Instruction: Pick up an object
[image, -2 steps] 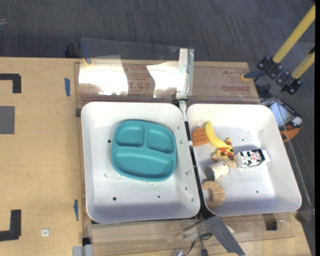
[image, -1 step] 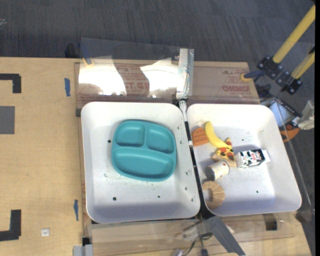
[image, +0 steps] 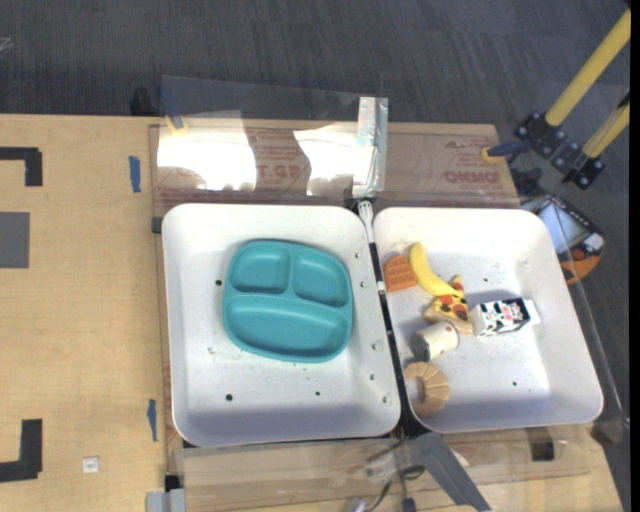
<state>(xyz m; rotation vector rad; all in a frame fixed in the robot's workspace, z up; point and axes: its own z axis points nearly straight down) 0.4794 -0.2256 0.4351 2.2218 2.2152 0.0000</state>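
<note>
The right bin holds a cluster of small toys near its left side. A yellow banana lies at a slant beside an orange ridged piece. Below them are a small red and yellow toy, a black and white carton, a tan cup-shaped piece and a round wooden piece. The left bin holds a teal divided plate.
A clear plastic sheet stands behind the bins over brown cardboard. Yellow-handled clamps sit at the upper right. A metal bracket lies below the bins' front edge. Wooden bench surface spreads to the left.
</note>
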